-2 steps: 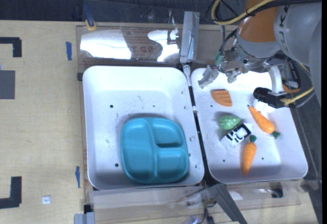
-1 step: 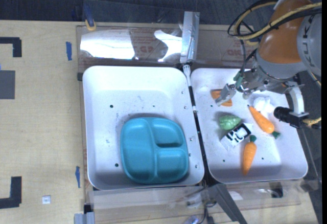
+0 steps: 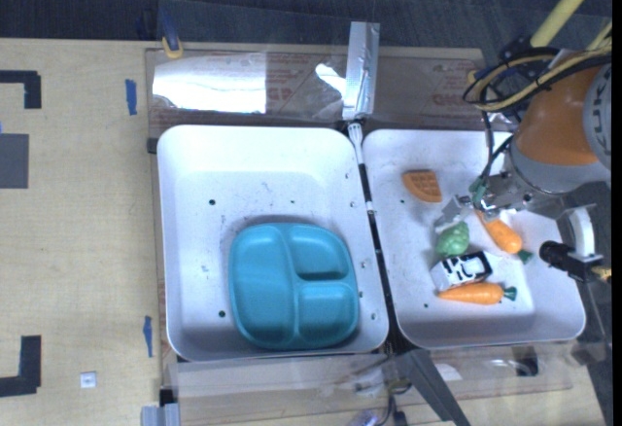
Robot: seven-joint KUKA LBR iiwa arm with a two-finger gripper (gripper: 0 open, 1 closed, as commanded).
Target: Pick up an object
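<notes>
Gripper [image 3: 478,203] over right bin [image 3: 559,322], finger state unclear. 2 carrots: 1 [image 3: 501,234] just beside gripper, other [image 3: 473,294] nearer bin's front w/ green toy [image 3: 452,240] between.

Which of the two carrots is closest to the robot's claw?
The upper carrot, lying at a slant right below the gripper. The other carrot lies flat farther down, near the bin's front edge.
</notes>
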